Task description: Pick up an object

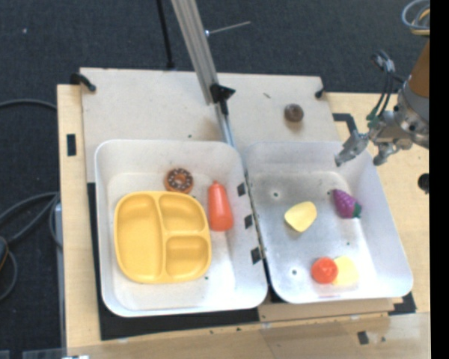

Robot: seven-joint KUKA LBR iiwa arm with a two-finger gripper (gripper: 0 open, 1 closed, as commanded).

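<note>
My gripper hangs over the far right corner of the right bin, open, with nothing between its fingers. Just below and left of it a purple bunch of grapes lies on the bin floor. A pale yellow piece rests near the bin's middle. Near the front edge, a red tomato touches a light yellow item.
The left bin holds a yellow divided plate, a brown donut and an orange-red carrot-like piece. A small brown object sits on the bench behind the right bin. A slanted metal pole rises between the bins at the back.
</note>
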